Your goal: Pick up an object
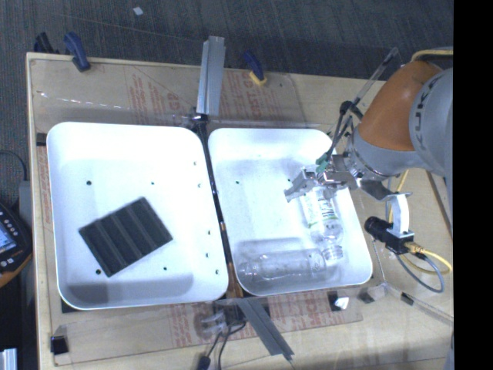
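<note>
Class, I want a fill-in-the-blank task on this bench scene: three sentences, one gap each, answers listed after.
1. The dark ribbed panel lies in the ____ bin.
2. Two clear plastic ____ lie in the right bin.
3. The gripper hangs above the ____ bin.

Missing words: left; bottles; right

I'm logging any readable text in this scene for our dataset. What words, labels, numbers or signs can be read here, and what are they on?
None can be read.
Red print on the bench board: too faint and blurred.
Label on the upright clear bottle: too small.
Lettering on the arm's grey housing: cut off, illegible.
Screen of the handheld device: blurred.
</note>
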`<state>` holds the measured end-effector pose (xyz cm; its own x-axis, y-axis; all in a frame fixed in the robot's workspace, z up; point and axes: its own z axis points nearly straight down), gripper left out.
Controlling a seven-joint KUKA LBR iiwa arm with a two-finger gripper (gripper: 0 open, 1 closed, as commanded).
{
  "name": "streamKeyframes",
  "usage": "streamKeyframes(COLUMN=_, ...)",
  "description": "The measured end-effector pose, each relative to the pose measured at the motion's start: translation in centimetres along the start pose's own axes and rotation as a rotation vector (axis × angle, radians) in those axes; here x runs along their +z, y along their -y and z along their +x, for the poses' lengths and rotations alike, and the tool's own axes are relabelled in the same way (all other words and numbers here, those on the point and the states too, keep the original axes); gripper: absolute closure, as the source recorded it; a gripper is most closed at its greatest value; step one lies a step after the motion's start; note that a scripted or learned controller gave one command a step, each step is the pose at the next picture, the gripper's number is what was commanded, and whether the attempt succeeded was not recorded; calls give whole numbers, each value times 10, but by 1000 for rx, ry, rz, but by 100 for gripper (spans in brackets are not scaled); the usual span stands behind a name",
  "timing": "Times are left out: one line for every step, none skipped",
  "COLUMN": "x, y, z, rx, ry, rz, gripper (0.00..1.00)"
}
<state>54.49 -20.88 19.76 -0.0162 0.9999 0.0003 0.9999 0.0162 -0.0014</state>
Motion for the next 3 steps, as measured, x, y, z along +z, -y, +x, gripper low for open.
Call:
streamKeyframes(x=20, y=-36, z=-2, rx=-30, ry=0, rz=1, gripper=0)
streamKeyframes(x=10, y=-36, z=-1, rx=-37, ry=0, rz=2, gripper=100)
streamKeyframes(x=0, y=-37, z=0, rx=-43, ry=0, rz=2, gripper=100)
